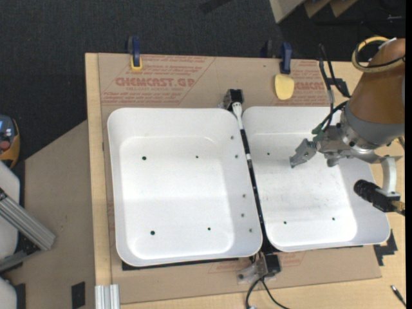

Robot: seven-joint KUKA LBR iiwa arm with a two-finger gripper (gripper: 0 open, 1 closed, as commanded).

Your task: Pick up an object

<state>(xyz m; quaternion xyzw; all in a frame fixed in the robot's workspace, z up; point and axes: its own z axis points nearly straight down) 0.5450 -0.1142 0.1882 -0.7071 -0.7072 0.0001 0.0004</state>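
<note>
I see the gripper [317, 157] over the right bin [322, 237], in the bin's upper half, about 1 o'clock from its centre. The arm [376, 102], with its orange band, comes in from 3 o'clock. Two grey fingers [301, 154] show below the wrist, spread apart with a gap between them. There is nothing in that gap, so the grasp is open and holding nothing. I can't tell whether the tips touch the bin floor or hang just above it.

The one loose item I can make out is a small yellow object [284, 86]. It lies on the cardboard sheet [167, 76] outside the bins, just past the right bin's far rim at 12 o'clock. It sits directly under a blue clamp [286, 54] and well apart from the gripper, at roughly 11 o'clock from it. I can't tell what it is.

The left bin [129, 237] sits at 9 o'clock from the right bin, and their rims touch along the middle. A second blue clamp [134, 46] is at the sheet's far edge, at 12 o'clock from the left bin.
</note>
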